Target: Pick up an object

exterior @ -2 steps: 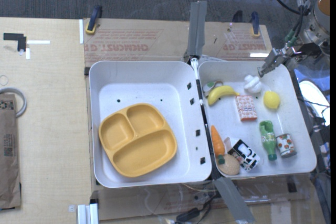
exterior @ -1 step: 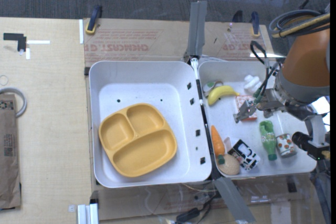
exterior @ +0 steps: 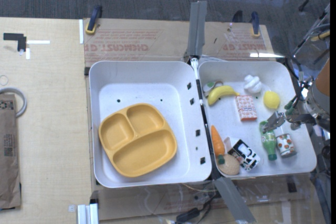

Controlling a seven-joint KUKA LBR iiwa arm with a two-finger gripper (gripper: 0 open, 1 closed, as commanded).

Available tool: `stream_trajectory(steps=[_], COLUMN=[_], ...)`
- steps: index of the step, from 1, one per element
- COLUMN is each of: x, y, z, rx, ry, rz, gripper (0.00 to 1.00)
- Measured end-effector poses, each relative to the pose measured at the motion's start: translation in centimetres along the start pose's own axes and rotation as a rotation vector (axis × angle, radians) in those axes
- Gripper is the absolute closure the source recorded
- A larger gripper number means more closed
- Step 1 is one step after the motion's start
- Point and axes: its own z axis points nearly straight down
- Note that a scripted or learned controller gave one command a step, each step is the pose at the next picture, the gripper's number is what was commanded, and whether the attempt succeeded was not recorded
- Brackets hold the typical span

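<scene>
Your claw (exterior: 277, 122) is hovering just above the green bottle (exterior: 269, 145) in the right bin (exterior: 302, 160), approach stage. Its state I cannot tell; next you are needing a straight descent

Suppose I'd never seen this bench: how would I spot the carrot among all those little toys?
Start at the right white bin, the one crowded with small items. Go to its left wall, near the front corner: the carrot lies there lengthwise, just below the banana. It is the only orange, tapered piece, with a round tan disc and a black-and-white toy beside its lower end.
</scene>
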Motion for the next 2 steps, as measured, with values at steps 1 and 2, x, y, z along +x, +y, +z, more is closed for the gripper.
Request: stream_trajectory(steps=[1, 2], x=[3.0, -0.3], y=[5.0, 12.5], z=[10.6, 0.9], rx=[-0.002, -0.004], ry=[0.0, -0.003], rz=[-0.37, -0.362], gripper=[0.0, 0.0])
